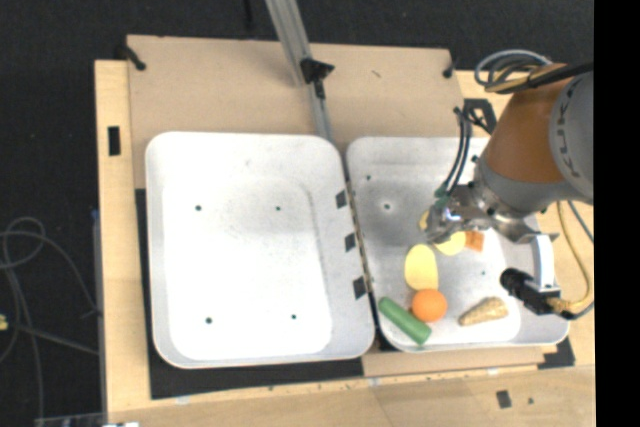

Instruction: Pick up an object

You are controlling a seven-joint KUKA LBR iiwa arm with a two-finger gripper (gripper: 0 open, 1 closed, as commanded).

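Note:
My gripper (446, 219) hangs low over the middle of the right bin (390, 177), under the orange-banded wrist (525, 140). Directly below and beside it lies a small yellow object (453, 242), partly hidden by the gripper, with a small orange piece (474, 239) at its right. A yellow egg-shaped object (421, 267) lies just in front of the gripper. An orange ball (429, 305) touches its near end. A green cylinder (404, 322) lies at the bin's front left corner, and a tan wedge (483, 312) at the front right.
The left bin (240, 245) sits beside the right one, with black clips (352, 240) along the shared rim. A grey metal pole (290, 15) slants in from the top to the bins' back edge. Cables (505, 67) loop behind the arm.

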